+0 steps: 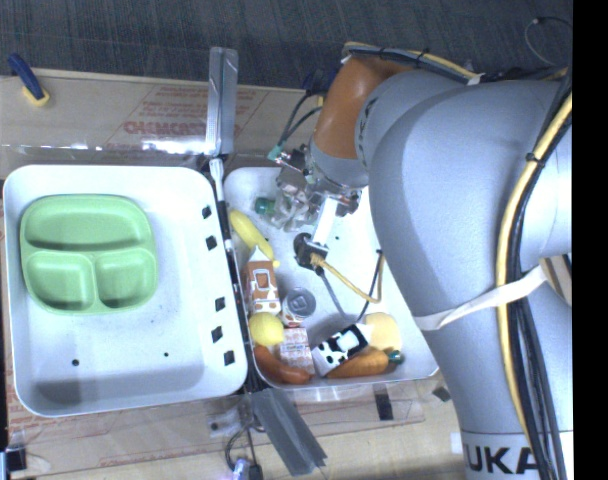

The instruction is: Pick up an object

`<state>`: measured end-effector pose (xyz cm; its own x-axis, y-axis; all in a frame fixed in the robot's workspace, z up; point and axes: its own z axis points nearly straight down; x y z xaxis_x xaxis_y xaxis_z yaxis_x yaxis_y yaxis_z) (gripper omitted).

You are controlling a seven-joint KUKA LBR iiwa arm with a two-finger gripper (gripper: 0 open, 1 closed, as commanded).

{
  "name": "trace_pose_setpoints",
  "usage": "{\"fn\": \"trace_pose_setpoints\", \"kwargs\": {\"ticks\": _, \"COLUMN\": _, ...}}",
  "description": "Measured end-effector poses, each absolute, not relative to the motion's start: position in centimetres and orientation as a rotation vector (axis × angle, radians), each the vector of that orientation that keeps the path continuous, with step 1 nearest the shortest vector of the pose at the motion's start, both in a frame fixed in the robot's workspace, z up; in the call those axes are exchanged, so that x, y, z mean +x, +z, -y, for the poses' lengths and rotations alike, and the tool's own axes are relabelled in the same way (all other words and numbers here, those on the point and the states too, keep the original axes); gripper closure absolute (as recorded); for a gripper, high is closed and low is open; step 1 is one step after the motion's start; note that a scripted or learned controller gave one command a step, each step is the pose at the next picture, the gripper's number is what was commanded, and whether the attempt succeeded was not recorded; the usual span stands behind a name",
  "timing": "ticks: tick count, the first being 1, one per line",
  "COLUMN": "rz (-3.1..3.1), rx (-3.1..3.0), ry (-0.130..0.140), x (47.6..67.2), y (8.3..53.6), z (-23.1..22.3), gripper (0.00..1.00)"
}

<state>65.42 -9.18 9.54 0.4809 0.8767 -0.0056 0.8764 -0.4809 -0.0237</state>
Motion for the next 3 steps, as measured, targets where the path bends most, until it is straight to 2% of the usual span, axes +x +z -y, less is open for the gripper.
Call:
{"fn": "trace_pose_setpoints", "kwargs": {"ticks": 1, "rz": 1.419, "rx": -2.791, "ry": 0.018, "x": 65.5, "y": 8.7, "z": 9.8, "gripper": 1.0}}
{"fn": "trace_pose_setpoints", "kwargs": {"ticks": 2, "rz": 1.574, "rx": -2.716, "ry": 0.007, "x": 62.8, "y": 18.9, "z": 7.7, "gripper": 1.0}}
{"fn": "trace_pose_setpoints", "kwargs": {"ticks": 3, "rz": 1.573, "rx": -2.716, "ry": 0.007, "x": 62.8, "y": 18.8, "z": 7.7, "gripper": 0.0}}
